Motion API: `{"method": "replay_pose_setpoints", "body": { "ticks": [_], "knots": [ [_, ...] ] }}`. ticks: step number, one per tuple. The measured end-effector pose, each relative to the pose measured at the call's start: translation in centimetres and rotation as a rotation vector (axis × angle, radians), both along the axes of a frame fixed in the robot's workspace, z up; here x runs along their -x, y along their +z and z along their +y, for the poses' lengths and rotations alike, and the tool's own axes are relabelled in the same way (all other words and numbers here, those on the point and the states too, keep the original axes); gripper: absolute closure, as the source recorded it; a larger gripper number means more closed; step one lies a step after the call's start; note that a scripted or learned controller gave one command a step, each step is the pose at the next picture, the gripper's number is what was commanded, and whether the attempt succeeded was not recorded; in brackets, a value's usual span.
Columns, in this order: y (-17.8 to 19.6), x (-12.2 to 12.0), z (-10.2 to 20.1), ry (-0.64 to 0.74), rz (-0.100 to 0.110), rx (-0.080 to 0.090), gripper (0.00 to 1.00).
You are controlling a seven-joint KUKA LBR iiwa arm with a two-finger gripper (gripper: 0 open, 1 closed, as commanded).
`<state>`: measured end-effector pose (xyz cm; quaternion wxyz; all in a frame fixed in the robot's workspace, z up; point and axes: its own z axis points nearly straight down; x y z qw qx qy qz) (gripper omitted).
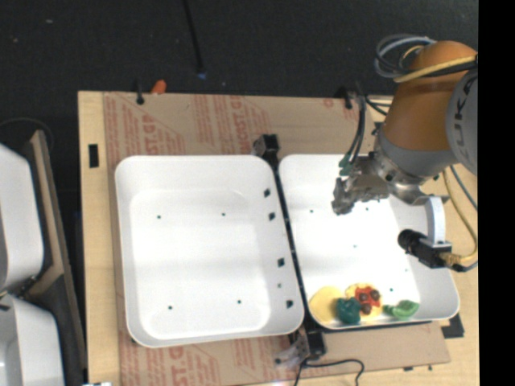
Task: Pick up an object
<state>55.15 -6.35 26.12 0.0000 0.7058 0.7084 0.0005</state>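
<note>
The gripper [344, 203] hangs over the upper part of the right bin [322, 240], on the end of the grey arm with the orange band [430, 95] that comes in from the right. From this slanted view I cannot tell how the tool is set, and nothing can be seen carried under it.

The things to pick lie together in the near corner of the same bin, well apart from the gripper, below it in the view and a little to its right. There is a pale yellow flat piece [324, 302], a teal object [348, 311] on it, a small red and orange object [368, 295] just beside the teal one, and a green object [401, 309] further right, close to the bin wall. The left bin [201, 248] stands on the other side of the gripper.

I judge that the task is at the approach step: no object is taken yet. The next move calls for travel toward the near corner, then a descent over one chosen object. The objects touch or almost touch, and the near wall is close, so the choice of a free side matters.
</note>
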Motion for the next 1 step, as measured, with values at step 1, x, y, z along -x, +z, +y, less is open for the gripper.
{"method": "replay_pose_setpoints", "body": {
  "ticks": [1],
  "knots": [
    [-0.47,0.01,6.02,0.001,0.0,0.0,1.0]
  ]
}}
